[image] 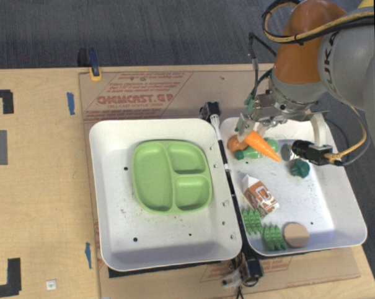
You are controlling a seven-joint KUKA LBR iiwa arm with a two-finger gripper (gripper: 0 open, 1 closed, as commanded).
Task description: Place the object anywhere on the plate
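A green divided plate (pixel 172 175) lies in the left white bin (pixel 109 199) with nothing on it. An orange toy carrot (pixel 265 147) lies slanted at the upper left of the right bin (pixel 338 195), its thick end pointing up-left. My gripper (pixel 255 125) hangs right over that thick end, close to it or touching it. The wrist hides where they meet, so I cannot tell if the carrot is held.
Beside the carrot sit a small orange piece (pixel 235 142) and a teal object (pixel 299 168). Lower in the right bin lie a brown-and-white snack packet (pixel 261 197), two green studded blocks (pixel 273 238) and a tan round piece (pixel 296 234). A ridge (pixel 226 175) divides the bins.
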